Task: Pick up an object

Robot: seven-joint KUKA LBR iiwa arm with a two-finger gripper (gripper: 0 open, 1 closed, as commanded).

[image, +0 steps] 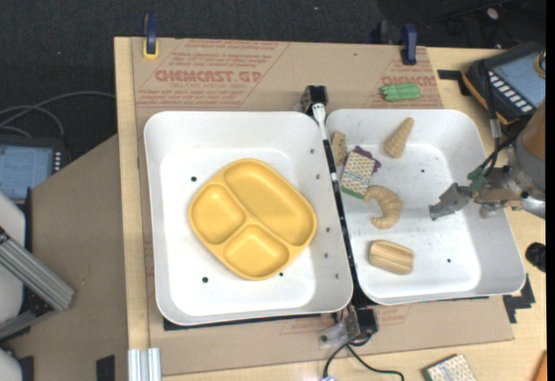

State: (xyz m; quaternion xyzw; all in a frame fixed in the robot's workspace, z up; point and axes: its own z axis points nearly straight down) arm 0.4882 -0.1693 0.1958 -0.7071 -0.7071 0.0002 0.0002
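Reaching in over the right bin, the arm puts its tool above bare white floor; whether the tool is apart or together, cannot tell. Landmark: that right bin. Left of it, touching along the shared rim, the left bin carries a yellow divided plate. Inside the right bin, toward its left wall: a bread roll at the front, a croissant just behind it, a patterned packet behind that, a cone toward the back. Nearest target looks like the croissant, left of the tool. Judgement: toy food, light, stiff, smooth, may slip. Pinch across its thick middle, not the tapered ends.
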